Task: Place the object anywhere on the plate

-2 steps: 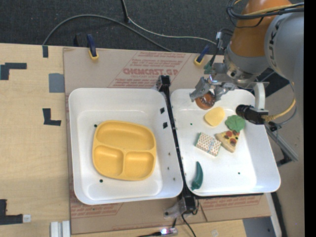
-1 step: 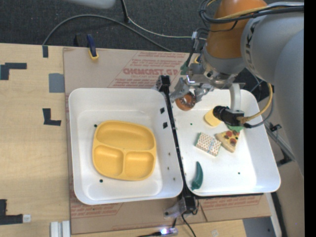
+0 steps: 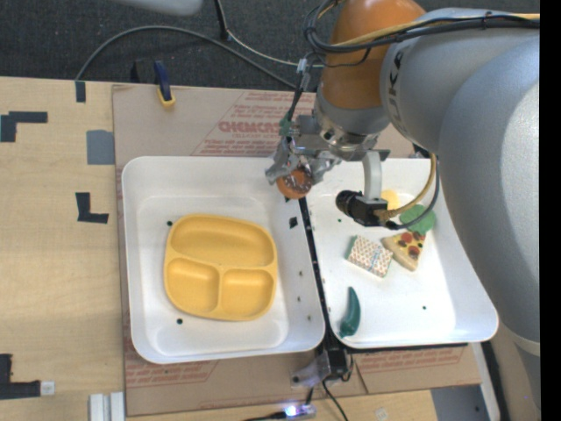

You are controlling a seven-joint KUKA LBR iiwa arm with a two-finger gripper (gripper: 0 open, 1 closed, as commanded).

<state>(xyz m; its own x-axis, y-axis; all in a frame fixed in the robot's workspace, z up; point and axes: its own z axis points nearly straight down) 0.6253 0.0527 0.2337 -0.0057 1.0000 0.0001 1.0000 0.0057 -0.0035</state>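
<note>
**A:** How is the arm [image 3: 473,86] sitting right now?

**B:** It is reaching in from the right, with its thick grey body covering the far right corner of the right bin [image 3: 456,310]. The orange band [image 3: 372,16] is bulging above the wrist, and the wrist is pointing down and to the left.

**A:** And the gripper [image 3: 296,172]?

**B:** It is hanging over the far end of the seam where the two bins meet. Its fingers are clamping a small orange-brown object [image 3: 295,181] (roundish, too small to name), which is poking out at the tips.

**A:** So the object is not lying on the plate?

**B:** No. It is sitting in the gripper, above the seam and beyond the plate's far right corner. The yellow plate [image 3: 219,266] is lying flat in the middle of the left bin [image 3: 140,235], showing three compartments, one long and two smaller, with nothing in them.

**A:** Anything else lying around?

**B:** In the right bin, a patterned block [image 3: 369,256] is resting just beside a pizza-slice toy [image 3: 407,249], and a green pod [image 3: 351,312] is lying nearer the front, close to the seam. Both bins are resting on a cardboard sheet [image 3: 237,121] on the wooden counter [image 3: 53,261].
</note>
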